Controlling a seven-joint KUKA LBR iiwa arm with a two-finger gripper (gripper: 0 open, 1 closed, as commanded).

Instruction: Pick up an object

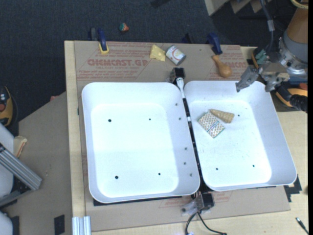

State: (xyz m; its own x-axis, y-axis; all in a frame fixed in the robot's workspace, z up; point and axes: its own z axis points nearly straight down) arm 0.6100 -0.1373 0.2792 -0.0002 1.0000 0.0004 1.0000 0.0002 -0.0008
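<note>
In the right bin [274,146], a tan cone-shaped piece [222,115] lies next to a small patterned square pad [211,125]; the two touch near the bin's upper middle. My gripper [257,84] hangs over the bin's back right corner, up and to the right of both objects and apart from them. Its two fingers stand spread, open, with nothing between them.
The left bin [93,146] sits beside the right one. Behind the bins on the board lie a yellow wedge [157,53], a small white block [175,55] and an orange-brown pear-shaped piece [222,66]. Blue clamps [102,39] hold the board's back edge.
</note>
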